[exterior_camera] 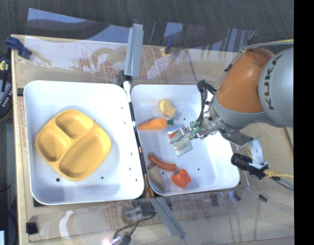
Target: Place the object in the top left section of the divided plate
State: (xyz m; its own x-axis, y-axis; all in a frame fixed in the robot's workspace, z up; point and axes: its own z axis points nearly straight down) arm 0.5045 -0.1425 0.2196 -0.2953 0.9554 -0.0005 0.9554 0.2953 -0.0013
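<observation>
**Counter, two bins: secure the pick first**

Camera view: the end effector sits low in the right bin, just beside the carrot, the likely object. I cannot tell whether it is spread or closed. Centre it over the carrot before heading for the divided plate in the left bin.

A robotics lab, plainly: an industrial KUKA arm hangs over a plastic-covered wooden bench with a blue clamp at its corner.

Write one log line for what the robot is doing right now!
pincer: over right bin, beside toy carrot | yellow divided plate: in left bin | task: nothing placed yet
</observation>
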